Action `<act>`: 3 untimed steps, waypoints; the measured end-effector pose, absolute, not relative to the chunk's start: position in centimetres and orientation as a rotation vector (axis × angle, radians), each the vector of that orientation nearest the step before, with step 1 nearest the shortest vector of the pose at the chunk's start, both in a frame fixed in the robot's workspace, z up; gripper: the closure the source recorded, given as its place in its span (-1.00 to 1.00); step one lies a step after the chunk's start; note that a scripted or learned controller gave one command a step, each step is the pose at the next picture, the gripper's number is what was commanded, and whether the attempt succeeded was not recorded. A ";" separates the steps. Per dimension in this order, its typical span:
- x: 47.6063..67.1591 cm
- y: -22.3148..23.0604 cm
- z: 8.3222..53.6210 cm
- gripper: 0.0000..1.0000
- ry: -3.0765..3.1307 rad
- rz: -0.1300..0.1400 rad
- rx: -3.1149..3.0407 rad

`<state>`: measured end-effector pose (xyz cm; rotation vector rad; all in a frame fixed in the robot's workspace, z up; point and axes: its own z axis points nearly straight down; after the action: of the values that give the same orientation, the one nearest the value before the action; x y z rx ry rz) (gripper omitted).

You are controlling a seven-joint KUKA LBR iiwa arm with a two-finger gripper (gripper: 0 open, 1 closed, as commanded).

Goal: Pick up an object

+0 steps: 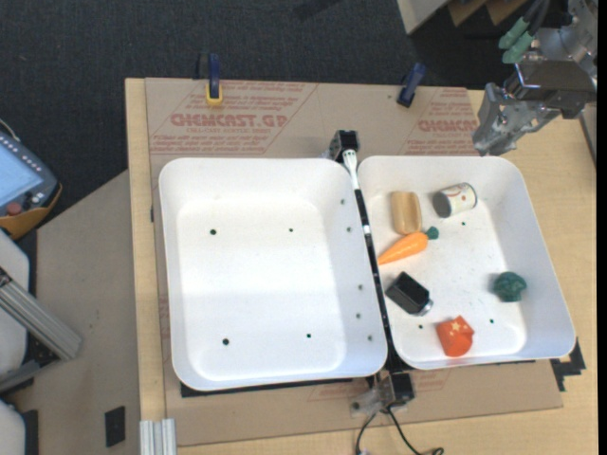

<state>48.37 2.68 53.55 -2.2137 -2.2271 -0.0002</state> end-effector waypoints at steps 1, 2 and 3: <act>47.8 6.6 36.7 1.00 -2.217 0.021 -2.210; 48.0 13.2 44.6 1.00 -2.232 -0.014 -2.216; 47.8 15.0 29.6 1.00 -2.216 0.016 -2.218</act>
<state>47.81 15.01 29.64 -2.2178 -2.2161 0.0157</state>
